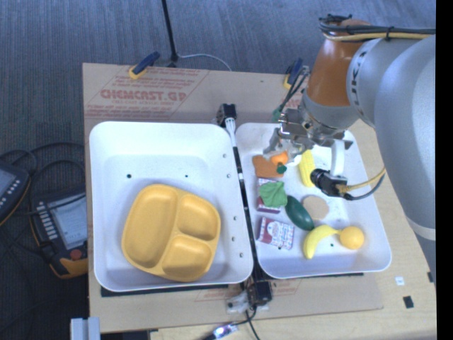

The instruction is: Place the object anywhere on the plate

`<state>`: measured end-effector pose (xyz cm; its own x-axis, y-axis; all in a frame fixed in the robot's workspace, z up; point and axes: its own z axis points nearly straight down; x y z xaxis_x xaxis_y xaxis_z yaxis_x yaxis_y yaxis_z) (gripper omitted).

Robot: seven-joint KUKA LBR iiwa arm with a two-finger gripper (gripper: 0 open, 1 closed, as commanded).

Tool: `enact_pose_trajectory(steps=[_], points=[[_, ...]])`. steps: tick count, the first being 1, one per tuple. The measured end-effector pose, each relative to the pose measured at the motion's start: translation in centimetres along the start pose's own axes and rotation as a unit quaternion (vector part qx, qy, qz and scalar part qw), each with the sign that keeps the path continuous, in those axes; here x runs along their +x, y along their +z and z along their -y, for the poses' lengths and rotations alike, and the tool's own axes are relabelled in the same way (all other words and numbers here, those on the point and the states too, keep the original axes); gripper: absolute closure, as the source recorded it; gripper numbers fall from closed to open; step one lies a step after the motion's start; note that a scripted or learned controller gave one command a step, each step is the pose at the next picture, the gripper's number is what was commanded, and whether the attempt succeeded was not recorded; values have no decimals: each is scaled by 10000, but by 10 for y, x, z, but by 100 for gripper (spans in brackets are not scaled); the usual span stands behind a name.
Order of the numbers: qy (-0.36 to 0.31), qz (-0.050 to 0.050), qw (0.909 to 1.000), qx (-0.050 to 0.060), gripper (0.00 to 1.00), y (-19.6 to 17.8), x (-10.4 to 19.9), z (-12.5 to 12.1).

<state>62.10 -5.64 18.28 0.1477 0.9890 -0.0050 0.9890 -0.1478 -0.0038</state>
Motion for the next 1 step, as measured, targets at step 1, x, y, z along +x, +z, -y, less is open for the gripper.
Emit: enact_pose_trajectory(steps=[1], points=[[1, -1, 10000, -2, 0, 0, 0, 0]])
